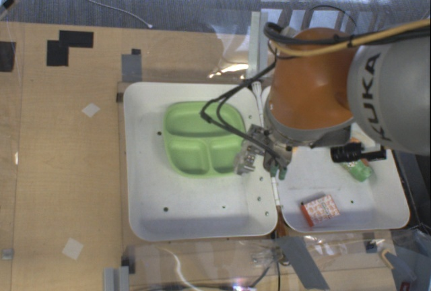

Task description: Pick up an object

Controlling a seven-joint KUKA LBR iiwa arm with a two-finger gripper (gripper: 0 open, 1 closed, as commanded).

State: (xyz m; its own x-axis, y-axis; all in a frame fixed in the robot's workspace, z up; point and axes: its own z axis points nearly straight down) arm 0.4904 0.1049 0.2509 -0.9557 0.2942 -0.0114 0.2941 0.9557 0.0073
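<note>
A light green divided plate (200, 139) lies in the left bin (195, 219), toward its back right. My gripper (260, 163) hangs low over the seam between the two bins, just off the plate's right rim. Its fingers stand open. One fingertip (245, 162) is at the plate's right edge and the other is near the left bin's right wall. I see nothing held between them. The orange wrist band covers the back part of the right bin.
In the right bin (377, 219), a small red and white box (318, 209) lies near the front and a green object (361, 171) sits near the middle right. Black tape marks (67, 46) lie on the bench at the far left.
</note>
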